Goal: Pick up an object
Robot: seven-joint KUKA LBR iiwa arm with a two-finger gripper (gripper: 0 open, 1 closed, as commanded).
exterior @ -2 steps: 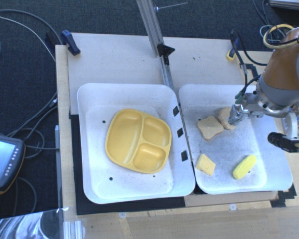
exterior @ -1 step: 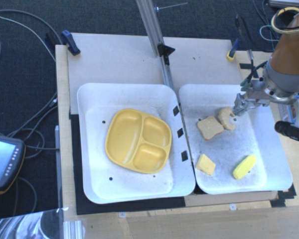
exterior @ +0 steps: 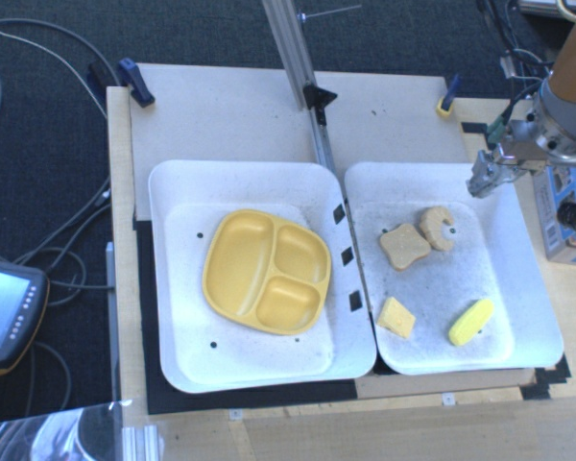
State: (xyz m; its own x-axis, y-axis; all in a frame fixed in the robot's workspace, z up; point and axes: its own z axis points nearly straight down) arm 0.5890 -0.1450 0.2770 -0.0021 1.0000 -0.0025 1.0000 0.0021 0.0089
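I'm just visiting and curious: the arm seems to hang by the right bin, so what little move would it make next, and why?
Probably a short slide left and down toward the bagel. The gripper sits over the right bin's upper edge, and that is the nearest item.

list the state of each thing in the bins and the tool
yellow divided plate: upright in the left bin, nothing in it
toast slice: flat in the right bin, touching the bagel piece
cheese wedge: lying alone
lemon: lying alone
tool: over the right bin's far edge, holding nothing
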